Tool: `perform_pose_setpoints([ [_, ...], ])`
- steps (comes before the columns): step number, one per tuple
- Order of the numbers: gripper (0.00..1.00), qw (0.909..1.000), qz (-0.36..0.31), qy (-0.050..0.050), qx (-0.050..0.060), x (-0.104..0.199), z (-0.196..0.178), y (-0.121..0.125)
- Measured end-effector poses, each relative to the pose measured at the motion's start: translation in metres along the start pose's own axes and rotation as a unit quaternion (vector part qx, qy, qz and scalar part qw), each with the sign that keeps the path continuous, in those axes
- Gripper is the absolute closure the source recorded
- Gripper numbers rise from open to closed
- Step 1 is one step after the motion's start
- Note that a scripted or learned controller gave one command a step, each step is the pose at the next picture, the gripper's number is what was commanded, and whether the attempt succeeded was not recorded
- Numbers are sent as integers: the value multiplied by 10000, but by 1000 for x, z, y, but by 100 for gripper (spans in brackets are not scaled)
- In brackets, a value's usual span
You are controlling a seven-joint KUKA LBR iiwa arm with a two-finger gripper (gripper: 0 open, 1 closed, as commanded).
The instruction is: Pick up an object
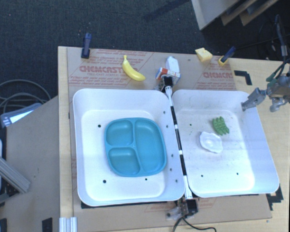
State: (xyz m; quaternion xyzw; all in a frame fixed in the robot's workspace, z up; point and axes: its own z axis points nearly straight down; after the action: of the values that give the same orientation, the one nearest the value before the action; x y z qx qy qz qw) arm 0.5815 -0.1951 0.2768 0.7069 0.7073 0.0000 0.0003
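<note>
Camera view is looking down at a slant on a worktop [113, 69] that is carrying two shallow white bins side by side. Lying flat in the left bin [88, 116] is a blue divided plate [134, 147] with three compartments, sitting near the bin's middle and apart from its walls. Resting in the right bin [247, 174] are two small things: a green bumpy object [220, 125], perhaps a toy bunch of grapes, and just beside it, toward the near left, a crumpled white object [211, 141]; whether the two are touching I cannot tell. The arm is reaching in from the right, and its claw [260, 99] is hovering over the far right corner of the right bin, well apart from both objects, with its two fingers standing apart and nothing showing between them. Behind the bins, on the cardboard-covered worktop, a yellow toy banana [132, 70] is lying near the left bin's far edge, a small red and white package [169, 69] is sitting where the two bins meet, and a yellow block [203, 54] is resting further to the right beside a blue clamp [226, 55]. Another blue clamp [86, 44] is gripping the worktop's far left edge.
</note>
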Motion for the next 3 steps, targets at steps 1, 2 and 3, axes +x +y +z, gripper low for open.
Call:
perform_pose_setpoints([
  [1,0,10000,-2,8,15,52,144,49],
  [2,0,10000,4,4,10,37,192,40],
  [3,0,10000,4,5,11,26,192,20],
])
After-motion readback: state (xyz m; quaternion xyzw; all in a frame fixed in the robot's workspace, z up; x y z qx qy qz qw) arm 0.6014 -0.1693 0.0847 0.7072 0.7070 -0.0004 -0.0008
